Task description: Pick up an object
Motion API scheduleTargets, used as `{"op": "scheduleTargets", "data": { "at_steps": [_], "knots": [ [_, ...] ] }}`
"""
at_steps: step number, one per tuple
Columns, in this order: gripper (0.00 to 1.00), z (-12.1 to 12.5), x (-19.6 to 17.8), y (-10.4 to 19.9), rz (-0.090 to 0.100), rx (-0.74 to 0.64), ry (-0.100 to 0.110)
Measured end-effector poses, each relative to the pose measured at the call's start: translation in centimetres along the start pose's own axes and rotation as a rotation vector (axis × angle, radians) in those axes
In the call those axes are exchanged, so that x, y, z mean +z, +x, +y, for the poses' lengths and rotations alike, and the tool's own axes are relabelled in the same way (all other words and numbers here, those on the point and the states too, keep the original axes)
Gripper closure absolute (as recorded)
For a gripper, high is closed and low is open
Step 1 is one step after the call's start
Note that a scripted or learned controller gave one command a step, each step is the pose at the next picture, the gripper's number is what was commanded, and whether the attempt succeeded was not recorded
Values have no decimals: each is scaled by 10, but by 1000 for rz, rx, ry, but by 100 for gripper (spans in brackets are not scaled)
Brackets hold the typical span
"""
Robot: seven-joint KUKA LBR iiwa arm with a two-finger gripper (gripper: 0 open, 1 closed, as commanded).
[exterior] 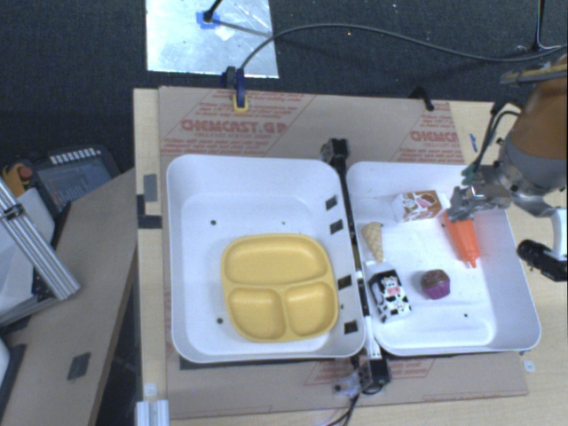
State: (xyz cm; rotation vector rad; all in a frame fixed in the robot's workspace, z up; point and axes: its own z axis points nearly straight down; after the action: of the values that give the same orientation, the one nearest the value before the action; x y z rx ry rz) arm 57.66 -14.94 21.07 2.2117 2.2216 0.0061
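Carrot (465,241) lies under my gripper (461,206), arm slanting in from the right.
Grip unclear; right bin (506,327) holds it, left bin (191,238) a yellow tray (278,286).

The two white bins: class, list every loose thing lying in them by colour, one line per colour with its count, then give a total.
Yellow: 1, the divided plate
Orange: 1, the carrot
Purple: 1, the round piece
Black and white: 1, the cow-patterned carton
Tan: 1, the cone
Red and white: 1, the packet
Total: 6
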Motion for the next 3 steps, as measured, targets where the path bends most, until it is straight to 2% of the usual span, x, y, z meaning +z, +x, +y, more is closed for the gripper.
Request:
{"op": "scheduleTargets", "data": {
  "at_steps": [3],
  "knots": [
    [100,-3,-24,173,4,-6,5]
  ]
}}
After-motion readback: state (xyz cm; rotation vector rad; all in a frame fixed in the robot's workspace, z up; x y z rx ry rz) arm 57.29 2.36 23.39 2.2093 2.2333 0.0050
